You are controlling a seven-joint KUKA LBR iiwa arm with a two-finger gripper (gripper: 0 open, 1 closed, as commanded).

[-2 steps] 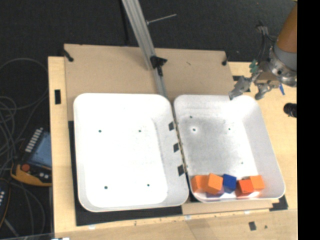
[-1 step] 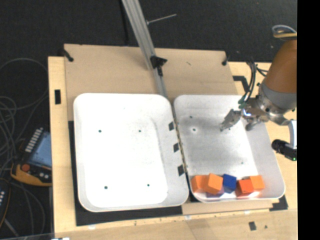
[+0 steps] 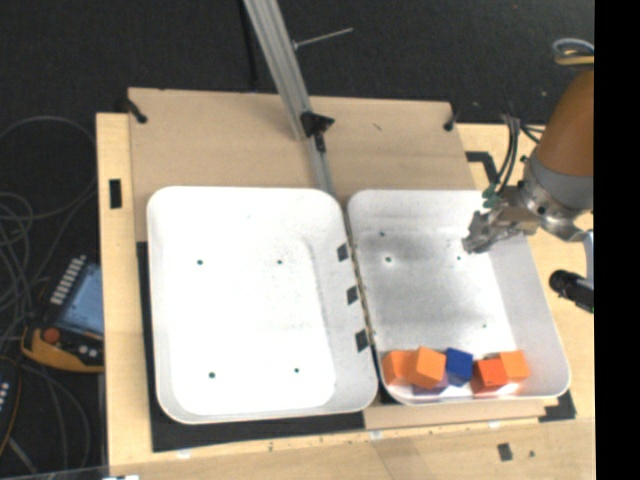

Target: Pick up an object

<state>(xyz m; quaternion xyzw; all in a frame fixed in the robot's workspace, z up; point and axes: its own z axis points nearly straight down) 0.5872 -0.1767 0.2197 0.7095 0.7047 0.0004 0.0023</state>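
Two shallow white bins are seen side by side on the bench. The left bin carries only a few dark specks. In the right bin, a row of small blocks is gathered against the near wall: an orange block at the left, a second orange block touching it, a blue block just beside that, then a red-orange block and another orange block at the right end. Something purple is glimpsed under the left blocks, too small to be identified.

The arm is seen entering from the right, and the claw is held above the far right part of the right bin, well apart from the blocks. Nothing is seen between its fingers; whether the claw is open or closed cannot be told.
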